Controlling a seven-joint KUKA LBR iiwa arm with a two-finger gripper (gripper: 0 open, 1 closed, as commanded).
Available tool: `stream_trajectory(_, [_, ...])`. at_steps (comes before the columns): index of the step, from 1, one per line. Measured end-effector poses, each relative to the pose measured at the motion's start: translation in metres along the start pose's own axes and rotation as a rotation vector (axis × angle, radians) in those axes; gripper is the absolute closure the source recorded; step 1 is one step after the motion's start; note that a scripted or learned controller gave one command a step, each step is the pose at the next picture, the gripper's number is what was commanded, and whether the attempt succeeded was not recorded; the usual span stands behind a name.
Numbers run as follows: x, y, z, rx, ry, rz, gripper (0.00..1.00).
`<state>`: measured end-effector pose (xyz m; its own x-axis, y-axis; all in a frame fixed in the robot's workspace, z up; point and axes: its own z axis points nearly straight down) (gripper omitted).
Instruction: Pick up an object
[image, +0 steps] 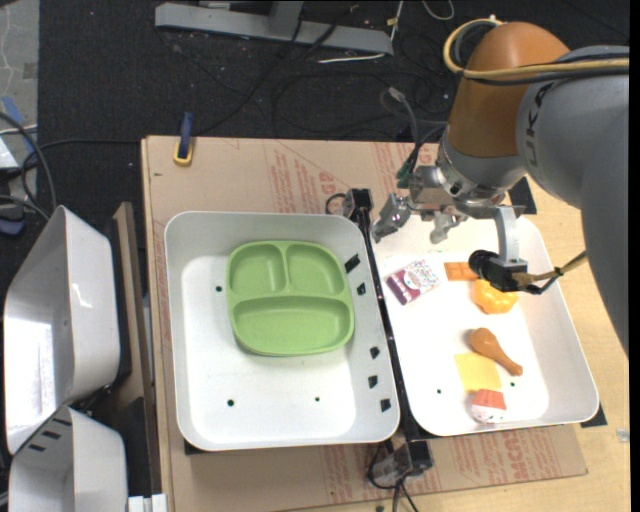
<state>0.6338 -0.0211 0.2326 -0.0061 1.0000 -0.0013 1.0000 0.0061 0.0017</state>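
Note:
My gripper (413, 224) hangs over the far left corner of the right bin (560, 340), its two silver fingers spread open with nothing between them. Just below it lies a purple and white packet (412, 280). To the packet's right are a small orange piece (458, 271) and a yellow toy (495, 298). Nearer the front lie a brown drumstick (495, 348), a yellow square (477, 372) and a red and white item (487, 405).
The left bin (200, 380) holds a green divided plate (290, 298). A black divider (378, 300) runs between the two bins. White containers (60, 320) stand off the bench at the left. A yellow-handled tool (184, 145) lies at the bench's far edge.

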Motion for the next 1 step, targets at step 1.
stream_trajectory(1, [0.0619,-0.0272,0.0245,0.007,0.003,-0.002,0.0])
